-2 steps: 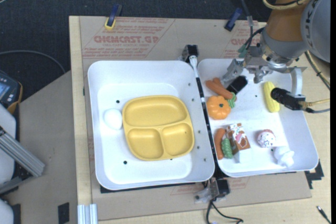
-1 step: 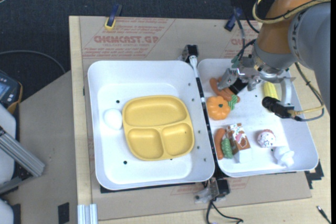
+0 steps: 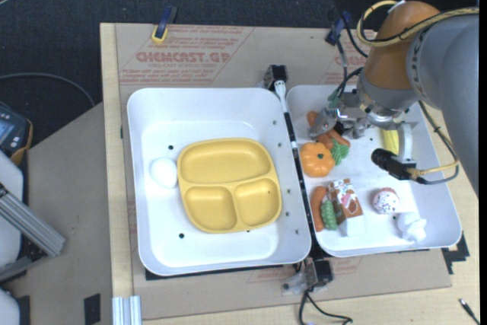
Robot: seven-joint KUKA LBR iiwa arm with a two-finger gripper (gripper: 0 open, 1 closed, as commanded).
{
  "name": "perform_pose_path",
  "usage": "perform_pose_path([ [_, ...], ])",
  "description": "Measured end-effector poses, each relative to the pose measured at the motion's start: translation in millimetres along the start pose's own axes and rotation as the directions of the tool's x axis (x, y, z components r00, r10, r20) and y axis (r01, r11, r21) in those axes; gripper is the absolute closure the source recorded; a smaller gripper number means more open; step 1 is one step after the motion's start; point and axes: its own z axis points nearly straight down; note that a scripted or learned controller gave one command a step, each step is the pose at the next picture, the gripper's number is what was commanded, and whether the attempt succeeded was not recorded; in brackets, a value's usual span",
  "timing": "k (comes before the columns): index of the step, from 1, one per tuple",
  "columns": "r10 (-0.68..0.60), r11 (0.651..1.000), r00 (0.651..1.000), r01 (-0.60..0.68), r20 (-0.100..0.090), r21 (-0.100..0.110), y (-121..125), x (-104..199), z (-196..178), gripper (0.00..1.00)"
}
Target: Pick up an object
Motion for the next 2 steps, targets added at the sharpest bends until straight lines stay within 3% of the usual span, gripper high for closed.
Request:
perform_pose_path([
  [1, 0.001, 1.0, 1.0, -0.001, 0.0, -0.006, 1, 0, -13, 1.0],
  [2, -0.001, 1.0, 1.0, 0.001, 0.002, -0.011, 3, 7, -59, 1.0],
])
